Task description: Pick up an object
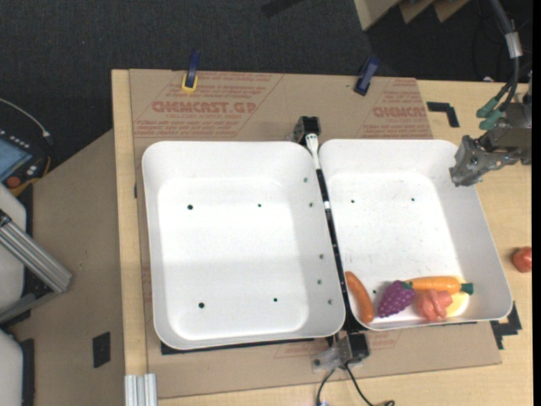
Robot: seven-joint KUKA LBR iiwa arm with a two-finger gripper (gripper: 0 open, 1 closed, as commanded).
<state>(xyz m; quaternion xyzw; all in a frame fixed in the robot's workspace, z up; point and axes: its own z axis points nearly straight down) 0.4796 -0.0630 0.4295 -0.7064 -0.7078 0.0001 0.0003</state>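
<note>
Camera view, approach step: gripper at the right bin rim, 2 o'clock, grip state we cannot tell. Toys — sausage, grapes, carrot — at 5 o'clock. We judge travel toward them comes next.

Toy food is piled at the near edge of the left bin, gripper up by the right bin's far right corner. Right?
Not quite. The camera view shows the toy food in the right bin, not the left. The gripper is by that bin's far right corner, as you said.
</note>
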